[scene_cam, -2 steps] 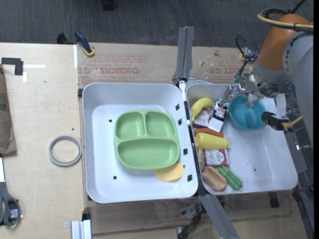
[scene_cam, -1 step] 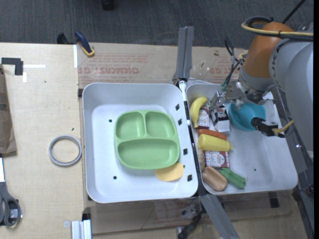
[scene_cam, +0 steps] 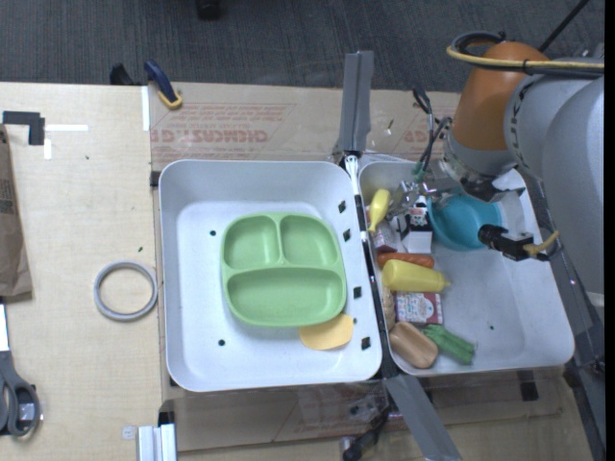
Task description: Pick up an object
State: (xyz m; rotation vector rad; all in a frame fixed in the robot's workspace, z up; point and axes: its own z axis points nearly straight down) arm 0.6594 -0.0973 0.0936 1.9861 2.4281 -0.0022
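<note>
The right bin (scene_cam: 527,321) holds several toy foods. At its far left lies a small yellow piece (scene_cam: 379,204), with a teal cup (scene_cam: 459,221) beside it. Nearer are an orange-red carrot (scene_cam: 405,256), a yellow corn cob (scene_cam: 413,277), a pink packet (scene_cam: 418,307), a brown bun (scene_cam: 413,345) and a green cucumber (scene_cam: 450,343). My gripper (scene_cam: 415,203) is low in the far left part of this bin, between the yellow piece and the teal cup. The wrist hides what lies under it.
The left bin (scene_cam: 178,257) holds a green divided plate (scene_cam: 283,269) and a flat yellow-orange slice (scene_cam: 327,334). On the bench to the left lie a tape ring (scene_cam: 126,289) and scissors (scene_cam: 17,406). A grey post (scene_cam: 356,104) stands behind the bins.
</note>
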